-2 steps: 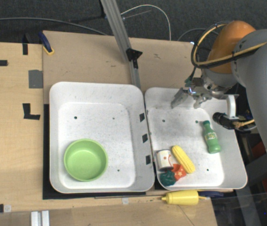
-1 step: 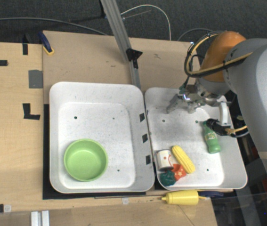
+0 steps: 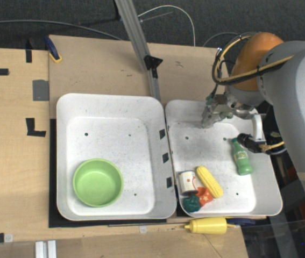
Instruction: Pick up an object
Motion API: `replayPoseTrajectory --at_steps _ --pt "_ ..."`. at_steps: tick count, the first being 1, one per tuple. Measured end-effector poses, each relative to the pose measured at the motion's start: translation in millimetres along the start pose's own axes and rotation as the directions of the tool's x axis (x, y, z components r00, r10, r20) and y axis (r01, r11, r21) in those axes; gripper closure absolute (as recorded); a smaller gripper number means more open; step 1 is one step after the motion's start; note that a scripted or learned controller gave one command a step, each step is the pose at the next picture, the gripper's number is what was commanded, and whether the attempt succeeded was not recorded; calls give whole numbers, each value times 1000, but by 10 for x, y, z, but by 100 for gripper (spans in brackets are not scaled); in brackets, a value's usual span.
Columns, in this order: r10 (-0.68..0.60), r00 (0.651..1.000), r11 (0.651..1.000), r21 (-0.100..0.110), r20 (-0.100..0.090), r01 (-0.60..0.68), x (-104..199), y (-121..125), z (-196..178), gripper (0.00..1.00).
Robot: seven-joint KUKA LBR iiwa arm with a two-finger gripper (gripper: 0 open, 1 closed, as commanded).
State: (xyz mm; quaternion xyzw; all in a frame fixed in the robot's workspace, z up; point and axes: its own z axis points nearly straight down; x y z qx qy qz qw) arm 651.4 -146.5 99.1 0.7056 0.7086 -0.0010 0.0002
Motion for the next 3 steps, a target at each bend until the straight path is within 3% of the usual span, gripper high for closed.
replayPoseTrajectory --at_steps 2,3 --pt "2 1000 1000 -7 0 -2 45 163 -1163 100" --pt "2 1000 1000 -3 -1 -2 50 170 -1368 100"
